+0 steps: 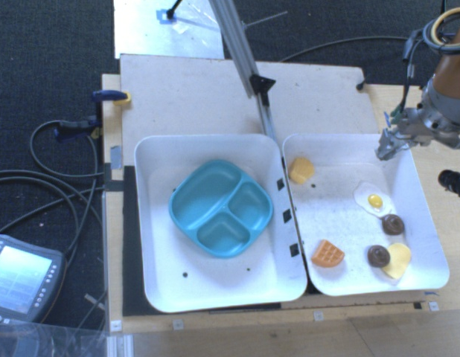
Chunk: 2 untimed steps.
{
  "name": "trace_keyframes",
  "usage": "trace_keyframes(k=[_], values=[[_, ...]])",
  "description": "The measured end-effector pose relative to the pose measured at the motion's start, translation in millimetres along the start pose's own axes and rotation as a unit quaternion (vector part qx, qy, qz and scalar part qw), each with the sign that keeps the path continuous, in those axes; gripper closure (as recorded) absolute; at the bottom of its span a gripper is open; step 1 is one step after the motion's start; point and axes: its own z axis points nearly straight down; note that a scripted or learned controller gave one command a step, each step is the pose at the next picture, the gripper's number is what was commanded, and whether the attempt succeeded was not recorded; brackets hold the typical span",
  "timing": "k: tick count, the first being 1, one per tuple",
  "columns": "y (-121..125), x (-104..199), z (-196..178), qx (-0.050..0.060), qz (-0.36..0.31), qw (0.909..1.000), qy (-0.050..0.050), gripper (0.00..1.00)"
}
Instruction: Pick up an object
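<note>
My gripper (386,149) hangs over the far right corner of the right bin (342,277), with nothing visibly between its fingers. In that bin lie a yellow chunk (301,170) at the far left, a fried egg (374,199), two brown chocolate donuts (393,224) (377,256), a pale yellow heart-shaped piece (398,261) and an orange waffle (327,254). The fried egg is the nearest of them to the gripper, a little below it in the view.
The left bin (152,274) holds a blue divided plate (221,207). A metal pole (237,39) slants down to the gap between the bins. Cables and a teach pendant (21,277) lie on the floor at the left.
</note>
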Motion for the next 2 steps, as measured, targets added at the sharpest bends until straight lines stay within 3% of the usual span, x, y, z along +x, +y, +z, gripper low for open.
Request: trace_keyframes(k=[1, 2], values=[[3, 1, -66, -0.002, -0.001, 1.0, 0.0, 1.0], [-16, 48, -65, 0.002, -0.003, 1.0, 0.001, 1.0]])
